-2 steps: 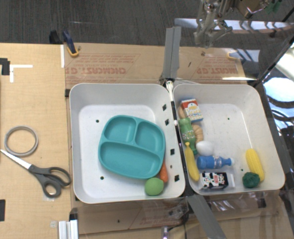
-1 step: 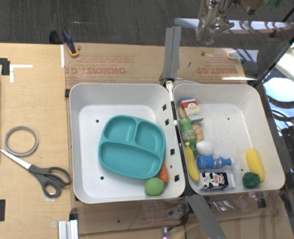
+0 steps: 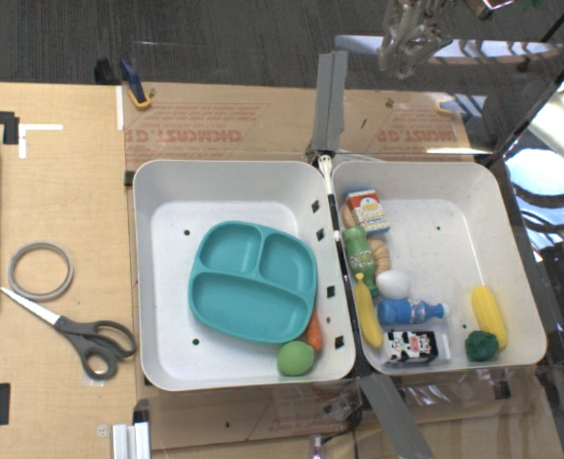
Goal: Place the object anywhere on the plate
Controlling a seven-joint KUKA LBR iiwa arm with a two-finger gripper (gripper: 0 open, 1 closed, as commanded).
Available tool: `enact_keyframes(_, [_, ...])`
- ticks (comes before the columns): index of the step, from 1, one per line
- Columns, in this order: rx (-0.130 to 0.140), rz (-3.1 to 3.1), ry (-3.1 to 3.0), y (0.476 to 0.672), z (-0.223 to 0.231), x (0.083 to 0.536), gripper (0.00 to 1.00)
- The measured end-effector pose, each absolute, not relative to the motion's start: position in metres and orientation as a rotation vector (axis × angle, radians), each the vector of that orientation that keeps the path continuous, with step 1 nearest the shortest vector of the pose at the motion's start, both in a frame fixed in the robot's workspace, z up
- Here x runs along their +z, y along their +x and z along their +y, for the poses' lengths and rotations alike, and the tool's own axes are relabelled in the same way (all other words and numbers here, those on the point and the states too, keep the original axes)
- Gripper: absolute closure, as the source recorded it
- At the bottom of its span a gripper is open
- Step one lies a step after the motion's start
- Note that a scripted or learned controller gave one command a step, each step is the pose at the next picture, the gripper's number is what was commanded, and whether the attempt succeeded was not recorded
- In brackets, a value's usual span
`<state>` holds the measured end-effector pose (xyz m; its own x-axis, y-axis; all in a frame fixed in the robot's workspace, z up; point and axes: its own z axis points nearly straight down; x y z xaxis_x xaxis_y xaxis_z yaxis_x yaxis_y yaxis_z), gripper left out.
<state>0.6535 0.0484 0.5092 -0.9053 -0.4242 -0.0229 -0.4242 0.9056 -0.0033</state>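
Note:
A teal divided plate lies in the left bin. A green apple and an orange carrot rest by the plate's near right edge, off the plate. The right bin holds a juice carton, a green bottle, a white egg, a banana, a blue bottle, a black-and-white milk carton, a corn cob and broccoli. My gripper hangs high above the far edge of the right bin, with nothing visible between its fingers.
Scissors and a tape roll lie on the bench left of the bins. A grey divider stands up behind the seam between the bins. Flattened cardboard lies behind them.

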Motion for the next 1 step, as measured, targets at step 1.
enact_keyframes(1, [0.004, 3.039, -0.673, 0.6550, 0.0479, 0.5188, 1.00])
